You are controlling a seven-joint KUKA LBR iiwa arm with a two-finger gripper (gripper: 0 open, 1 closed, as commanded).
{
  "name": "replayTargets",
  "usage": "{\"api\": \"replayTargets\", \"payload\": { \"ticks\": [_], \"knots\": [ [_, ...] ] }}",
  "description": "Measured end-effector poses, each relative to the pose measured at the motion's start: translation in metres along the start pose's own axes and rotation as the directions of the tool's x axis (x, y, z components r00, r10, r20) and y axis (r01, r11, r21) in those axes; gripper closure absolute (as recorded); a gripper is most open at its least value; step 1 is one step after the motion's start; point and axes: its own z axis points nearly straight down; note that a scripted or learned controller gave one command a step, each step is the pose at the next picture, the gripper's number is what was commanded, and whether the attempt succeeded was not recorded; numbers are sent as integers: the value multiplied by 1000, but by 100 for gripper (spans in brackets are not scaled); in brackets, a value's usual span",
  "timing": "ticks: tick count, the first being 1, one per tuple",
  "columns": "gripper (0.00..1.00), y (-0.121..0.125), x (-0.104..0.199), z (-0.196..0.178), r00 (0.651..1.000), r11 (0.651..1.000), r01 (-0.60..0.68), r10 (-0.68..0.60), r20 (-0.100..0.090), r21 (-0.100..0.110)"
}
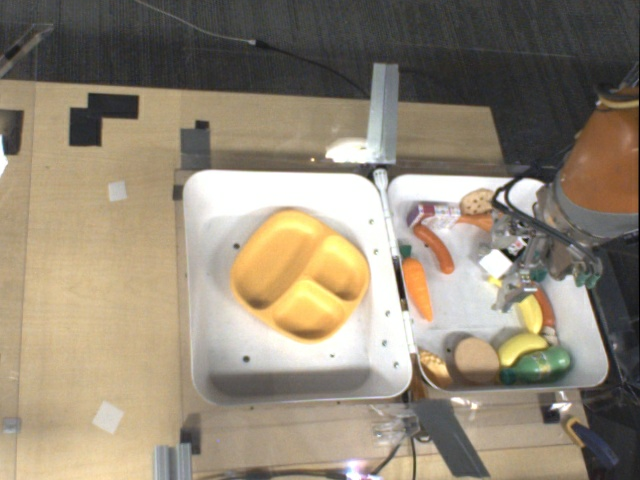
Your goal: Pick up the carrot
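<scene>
we were on the approach: our gripper (pixel 520 286) hung over the right bin (pixel 597 368), and we could not tell its state. the carrot (pixel 416 286) lay untouched at nine o'clock from it, by the bin's left wall. next came a shift toward nine o'clock. the left bin (pixel 205 298) held a yellow tray (pixel 300 273).

I see the carrot (pixel 416 287), orange with a small green top, lying flat along the left wall of the right bin (pixel 600 353), top pointing away.
</scene>
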Motion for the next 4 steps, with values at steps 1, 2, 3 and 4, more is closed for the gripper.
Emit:
{"api": "replayTargets", "payload": {
  "ticks": [1, 2, 3, 4],
  "knots": [
    [0, 33, -26, 97, 997, 997, 83, -83, -1, -2],
    [0, 48, -7, 100, 999, 999, -42, 42, 9, 1],
    [100, 50, -9, 87, 999, 999, -35, 35, 14, 1],
    [100, 47, 20, 92, 985, 985, -171, 171, -3, -1]
  ]
}}
